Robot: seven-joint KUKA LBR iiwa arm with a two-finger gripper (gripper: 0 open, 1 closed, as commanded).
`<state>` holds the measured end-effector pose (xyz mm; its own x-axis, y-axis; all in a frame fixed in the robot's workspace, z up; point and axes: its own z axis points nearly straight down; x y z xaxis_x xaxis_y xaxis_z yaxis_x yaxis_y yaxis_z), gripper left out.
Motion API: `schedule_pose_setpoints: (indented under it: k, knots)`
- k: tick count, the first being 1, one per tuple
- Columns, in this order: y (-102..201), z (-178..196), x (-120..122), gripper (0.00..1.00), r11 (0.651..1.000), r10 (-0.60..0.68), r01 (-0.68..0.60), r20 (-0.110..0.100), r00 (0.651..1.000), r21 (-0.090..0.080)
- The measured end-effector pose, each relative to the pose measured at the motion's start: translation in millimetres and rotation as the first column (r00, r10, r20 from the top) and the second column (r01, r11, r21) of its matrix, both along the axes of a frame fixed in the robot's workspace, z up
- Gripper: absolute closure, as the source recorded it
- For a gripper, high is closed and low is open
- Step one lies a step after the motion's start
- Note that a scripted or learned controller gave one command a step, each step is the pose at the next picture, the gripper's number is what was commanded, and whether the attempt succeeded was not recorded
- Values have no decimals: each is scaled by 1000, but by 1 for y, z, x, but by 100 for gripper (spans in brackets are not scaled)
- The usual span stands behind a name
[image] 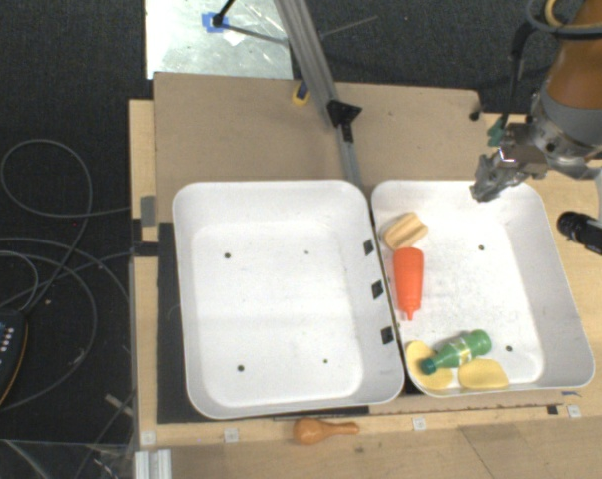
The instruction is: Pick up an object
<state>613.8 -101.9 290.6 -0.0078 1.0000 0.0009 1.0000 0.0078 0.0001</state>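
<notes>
gripper (487,186) over the far right corner of the right bin (555,267), above the bin floor, nothing visible between the fingers; open or closed: cannot tell from this slant.

candidates all in the right bin, along its left wall and near edge. bread-like piece (403,231) close to the divider; orange carrot (408,279) just below it, lengthwise, narrow end toward the near edge. green bottle (456,350) lying on its side at the near-left corner, touching a yellow piece (418,357) on its left and another yellow piece (482,373) just beside it. left bin (281,297) bare of objects. an orange pear-shaped thing (324,429) out on the worktop (241,128), beyond the bins' near edge.

judgement: approach stage, no target committed. carrot probably the cleanest pick: apart from neighbours, long body. best done by closing across its width near the thick end, descending straight, clear of the bin wall. bottle cluster riskier, crowded and in a corner.
</notes>
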Motion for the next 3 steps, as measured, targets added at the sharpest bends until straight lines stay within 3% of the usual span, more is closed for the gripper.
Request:
schedule_pose_setpoints:
  k: [2,3]
  knots:
    - [100,0,-38,100,1000,2,-2,-1,1000,1]
    - [150,-23,-56,100,1000,2,-2,-2,1000,2]
